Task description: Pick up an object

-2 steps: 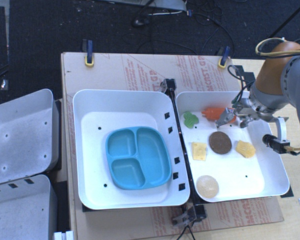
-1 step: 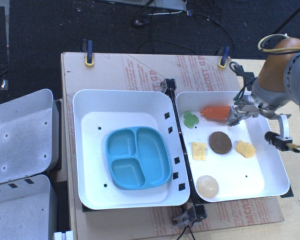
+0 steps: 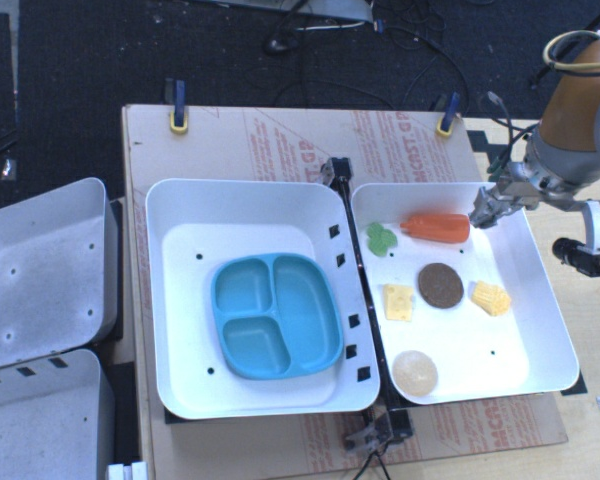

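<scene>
Food pieces lie scattered in the right bin, six in all. Nearest the camera sits one pale round disc; farther up come one yellow cheese-like wedge, one dark brown round patty and one yellow corn-like chunk, roughly in a row. Beyond them, near the far wall, lie one small green piece and one orange carrot.

The left bin holds one blue divided tray with three compartments, well apart from the arm.

Farthest back on the right, the jaws hang at the carrot's right end, just beside it or touching; I cannot tell whether they are released or clenched, and nothing shows between them. The carrot's long axis runs almost left to right across the bench, so it stretches away to the left of the jaws. To my judgement a grasp calls for a small shift left, over the carrot's middle, closing across its narrow width.
</scene>
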`<act>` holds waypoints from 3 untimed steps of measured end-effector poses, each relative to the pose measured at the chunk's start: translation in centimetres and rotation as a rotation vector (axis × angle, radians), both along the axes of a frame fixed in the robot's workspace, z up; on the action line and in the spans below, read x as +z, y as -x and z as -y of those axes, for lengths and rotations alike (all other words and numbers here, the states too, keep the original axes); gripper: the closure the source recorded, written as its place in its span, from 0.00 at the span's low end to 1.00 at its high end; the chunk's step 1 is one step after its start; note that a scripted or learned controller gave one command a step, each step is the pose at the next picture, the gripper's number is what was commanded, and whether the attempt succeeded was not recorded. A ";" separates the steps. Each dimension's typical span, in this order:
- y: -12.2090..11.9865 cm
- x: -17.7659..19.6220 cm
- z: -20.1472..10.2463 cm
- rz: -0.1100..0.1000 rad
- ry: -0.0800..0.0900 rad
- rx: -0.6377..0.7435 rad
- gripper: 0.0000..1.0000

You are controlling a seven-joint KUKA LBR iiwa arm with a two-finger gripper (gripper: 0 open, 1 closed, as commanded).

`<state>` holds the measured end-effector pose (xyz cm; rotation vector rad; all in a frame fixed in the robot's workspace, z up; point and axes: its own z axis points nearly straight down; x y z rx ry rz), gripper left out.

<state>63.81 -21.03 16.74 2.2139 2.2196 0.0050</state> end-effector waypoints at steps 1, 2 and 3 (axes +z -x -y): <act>-0.6 6.4 0.3 0.001 0.001 0.000 1.00; -0.6 9.5 0.3 -0.003 -0.001 0.000 1.00; 0.5 10.1 -5.1 -0.007 -0.003 0.005 1.00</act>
